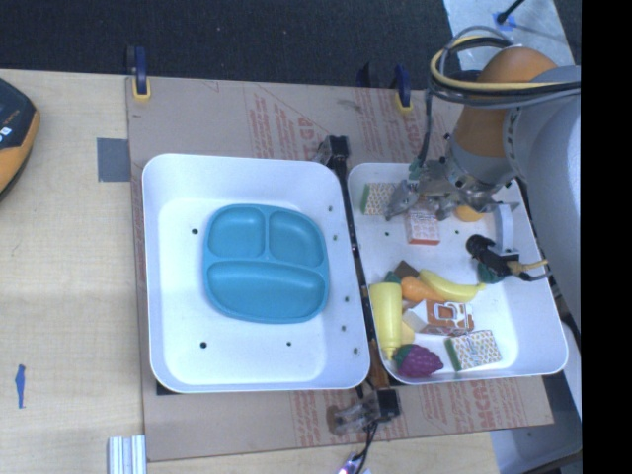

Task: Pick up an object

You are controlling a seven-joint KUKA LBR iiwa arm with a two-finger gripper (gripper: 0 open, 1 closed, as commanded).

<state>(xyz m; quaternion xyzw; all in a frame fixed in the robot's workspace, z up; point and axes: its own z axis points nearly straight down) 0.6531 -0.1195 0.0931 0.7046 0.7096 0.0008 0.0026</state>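
My gripper (427,197) hangs low over the far end of the right bin (538,319), under the arm's orange band. Just below it lies a red and white packet (423,228); I cannot see whether they touch. A small green and white packet (376,198) lies to its left by the bin wall. Nearer the front are a banana (451,286), an orange carrot (414,289), a yellow bottle-like piece (386,314), purple grapes (419,361), an orange and white box (449,316) and a green patterned box (478,348).
The left bin (168,265) holds a blue divided plate (265,262). A thin wall separates the two bins. The grey arm covers the right bin's far right corner. An orange and black device (12,131) sits at the bench's left edge.
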